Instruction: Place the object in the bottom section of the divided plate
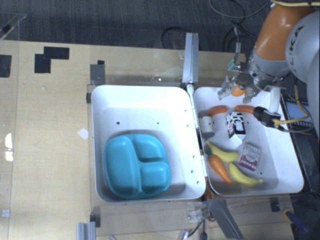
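One orange item (239,90), small and unidentifiable, sits between fingers of gripper (238,90), lifted above far edge of right bin (295,179). Pinched on that orange piece, grip looks narrow. Below in right bin: two bananas (223,154), carrot (219,168), two orange-red sausage shapes (217,111), small packet (249,156). Divided plate (136,165), teal, lies in left bin (100,134), well apart, leftward and toward near edge from gripper. Bottom section likely long undivided compartment or near-side one; cannot tell which. Carry runs across bin divider.

Pale wooden bench (45,134), black tape patches (50,58); dark ribbed floor (100,9) beyond.
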You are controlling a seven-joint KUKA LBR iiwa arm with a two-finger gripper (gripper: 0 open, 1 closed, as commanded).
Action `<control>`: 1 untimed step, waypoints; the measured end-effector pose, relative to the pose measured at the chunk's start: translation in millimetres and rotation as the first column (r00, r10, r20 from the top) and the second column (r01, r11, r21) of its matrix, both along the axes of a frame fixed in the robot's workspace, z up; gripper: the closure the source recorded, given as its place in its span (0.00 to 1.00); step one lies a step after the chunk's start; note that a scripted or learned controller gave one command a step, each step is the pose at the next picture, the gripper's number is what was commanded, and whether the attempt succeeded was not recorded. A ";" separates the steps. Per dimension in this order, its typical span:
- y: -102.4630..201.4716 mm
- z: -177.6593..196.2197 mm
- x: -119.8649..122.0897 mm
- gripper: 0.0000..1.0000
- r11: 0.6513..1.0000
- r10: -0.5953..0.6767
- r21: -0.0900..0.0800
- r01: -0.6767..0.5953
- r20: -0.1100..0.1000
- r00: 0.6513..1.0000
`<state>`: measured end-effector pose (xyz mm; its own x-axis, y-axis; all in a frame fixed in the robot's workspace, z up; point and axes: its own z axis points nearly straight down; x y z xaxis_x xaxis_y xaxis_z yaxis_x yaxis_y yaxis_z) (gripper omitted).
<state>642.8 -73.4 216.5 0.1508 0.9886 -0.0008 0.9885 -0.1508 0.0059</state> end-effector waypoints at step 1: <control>-0.1 0.1 0.0 0.00 1.000 0.000 0.000 0.000 0.000 1.000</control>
<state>642.8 -73.5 216.6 0.1510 0.9885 -0.0007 0.9885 -0.1510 0.0061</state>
